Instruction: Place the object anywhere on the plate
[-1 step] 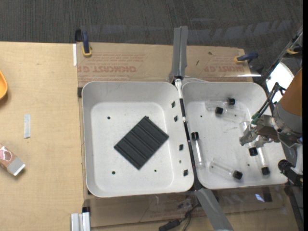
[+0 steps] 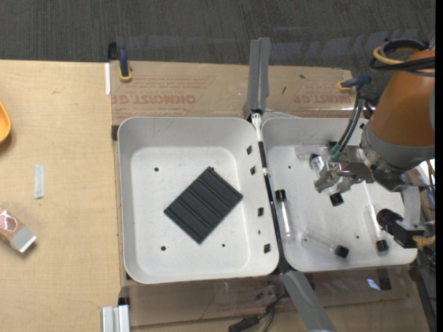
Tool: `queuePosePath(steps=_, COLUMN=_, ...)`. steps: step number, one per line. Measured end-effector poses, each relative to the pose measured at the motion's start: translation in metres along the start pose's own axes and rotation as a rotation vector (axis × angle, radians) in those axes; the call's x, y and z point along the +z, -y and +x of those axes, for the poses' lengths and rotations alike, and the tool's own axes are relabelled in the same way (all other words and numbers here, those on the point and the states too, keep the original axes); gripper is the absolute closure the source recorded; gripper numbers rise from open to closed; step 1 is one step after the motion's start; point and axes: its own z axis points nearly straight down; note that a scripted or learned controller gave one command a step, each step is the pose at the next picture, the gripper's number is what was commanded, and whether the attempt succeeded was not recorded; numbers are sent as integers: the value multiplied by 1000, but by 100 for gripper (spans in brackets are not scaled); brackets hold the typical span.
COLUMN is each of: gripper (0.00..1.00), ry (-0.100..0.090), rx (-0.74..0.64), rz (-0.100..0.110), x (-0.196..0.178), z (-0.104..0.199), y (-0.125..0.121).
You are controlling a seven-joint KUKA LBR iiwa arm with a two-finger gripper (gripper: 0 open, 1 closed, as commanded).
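Two shallow white bins are sitting side by side on a tan tabletop (image 2: 62, 116), seen from above at a slant. The left bin (image 2: 128, 185) is holding a dark ribbed rectangular plate (image 2: 203, 205), lying flat and turned diagonally near the bin's middle.

The grey arm with its orange band (image 2: 408, 106) is reaching in from the right over the right bin (image 2: 297, 254). Its claw (image 2: 331, 180) is hanging over the middle of that bin; whether the claw is spread or closed cannot be told, and nothing can be made out between its tips.

Small clear tubes with black caps are lying scattered in the right bin: one tube (image 2: 280, 209) is lying along the left wall, another tube (image 2: 324, 244) near the front edge, and a black cap (image 2: 336, 199) is sitting just below the claw. Which of these is the object is unclear. The raised walls where the two bins meet are standing between these tubes and the plate.

On the tabletop at far left are lying a small grey strip (image 2: 39, 182) and a reddish packet (image 2: 15, 230).
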Motion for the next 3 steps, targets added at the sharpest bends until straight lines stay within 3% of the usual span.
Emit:
queuePosePath(steps=1, gripper=100, ry=2, rx=89, rz=6, x=38, z=119, y=-40)
queuePosePath(steps=2, gripper=0, ry=2, rx=89, rz=6, x=38, z=119, y=-40)
queuePosePath(steps=3, gripper=100, ry=5, rx=89, rz=9, x=31, z=118, y=-40)
